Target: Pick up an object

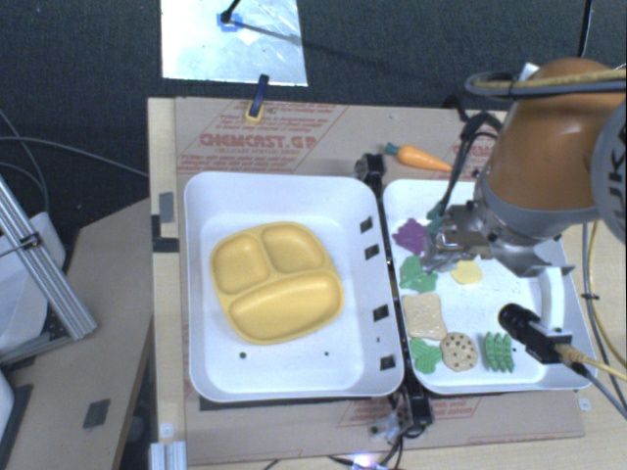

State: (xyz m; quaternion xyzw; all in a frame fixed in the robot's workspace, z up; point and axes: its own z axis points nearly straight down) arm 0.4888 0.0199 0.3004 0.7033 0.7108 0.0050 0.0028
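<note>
Gripper: I see it low over the right bin, near that bin's upper-left part, hanging from the grey wrist under the orange band.
Jaw state: I cannot tell whether it is released or clenched; the metal at the tip is too cluttered from this angle, and I see nothing I could call held.
Nearest candidates: the purple grape piece lies just to the tip's left, and the green leafy piece lies just below it, toward the camera. The pale yellow piece sits just below and right of the tip.
Key relation: I judge the grape piece the likeliest target, close beside the tip on the side of the wall between the bins.
Long axis: none of these three has a clear one; they look like flat, blobby shapes, so approach angle should matter little.
Other pieces: a cracker, a cookie and a ridged green piece lie nearer the front rim, apart from the tip. A carrot rests outside the bin, on the cardboard behind it.
Surface: smooth white plastic; I expect thin pieces to slide rather than lift.
Room: tight on the left, where the divider wall with its black clips runs close by the grape piece.
Left bin: carries a yellow divided plate, well apart from the arm.
</note>
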